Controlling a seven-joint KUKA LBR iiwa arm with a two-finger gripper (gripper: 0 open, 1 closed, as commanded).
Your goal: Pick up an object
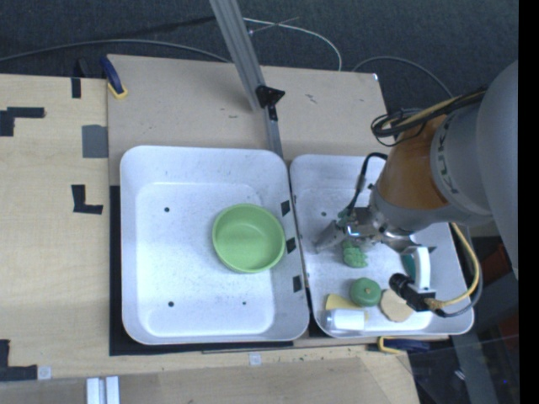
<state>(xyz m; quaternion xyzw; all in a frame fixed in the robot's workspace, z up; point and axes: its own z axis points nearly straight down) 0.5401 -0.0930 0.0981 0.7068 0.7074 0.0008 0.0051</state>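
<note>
The gripper [352, 236] hovers just above a green toy [355, 256].

From my station, both bins look like white plastic with a dull, faintly speckled finish: the left bin [152, 225] and the right bin [324, 183]. The green bowl [248, 238] reads as smooth plastic, softly matt. I see the bench [50, 217] as pale, matt wood-like board. The arm [480, 158] has a smooth grey shell with a slight sheen, and its orange band [410, 175] looks glossier. The slanted pole [236, 36] looks like brushed metal.
</note>
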